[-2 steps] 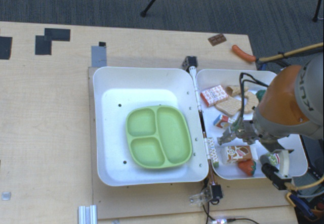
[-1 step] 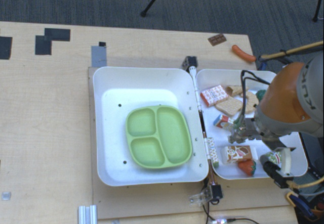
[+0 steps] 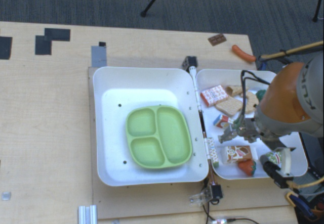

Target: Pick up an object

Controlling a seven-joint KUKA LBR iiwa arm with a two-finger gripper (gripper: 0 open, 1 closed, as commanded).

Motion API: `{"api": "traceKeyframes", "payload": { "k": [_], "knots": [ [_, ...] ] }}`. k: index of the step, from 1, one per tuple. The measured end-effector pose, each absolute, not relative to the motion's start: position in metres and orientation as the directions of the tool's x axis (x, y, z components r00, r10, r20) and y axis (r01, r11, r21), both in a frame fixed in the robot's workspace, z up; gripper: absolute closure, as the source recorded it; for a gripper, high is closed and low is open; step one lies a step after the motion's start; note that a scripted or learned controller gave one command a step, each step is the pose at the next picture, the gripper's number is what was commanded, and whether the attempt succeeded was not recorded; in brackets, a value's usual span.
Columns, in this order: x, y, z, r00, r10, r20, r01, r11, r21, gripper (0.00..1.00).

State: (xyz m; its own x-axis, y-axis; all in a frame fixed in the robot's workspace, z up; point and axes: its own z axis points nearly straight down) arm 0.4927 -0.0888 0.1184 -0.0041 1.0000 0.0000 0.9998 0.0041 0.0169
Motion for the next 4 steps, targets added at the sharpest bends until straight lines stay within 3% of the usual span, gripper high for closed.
{"api": "traceKeyframes", "payload": {
  "k": [1,2,3,4],
  "knots": [
    [0.494,-0.088,0.129,-0.007,1.000,0.001,1.000,0.007,0.020,1.00],
    [0.494,-0.088,0.129,-0.006,1.000,0.001,1.000,0.006,0.019,0.00],
    [0.489,-0.087,0.087,0.001,1.000,-0.002,1.000,-0.001,0.008,0.00],
    [0.491,-0.086,0.098,-0.002,1.000,-0.002,1.000,0.002,0.013,1.00]
  ]
}}
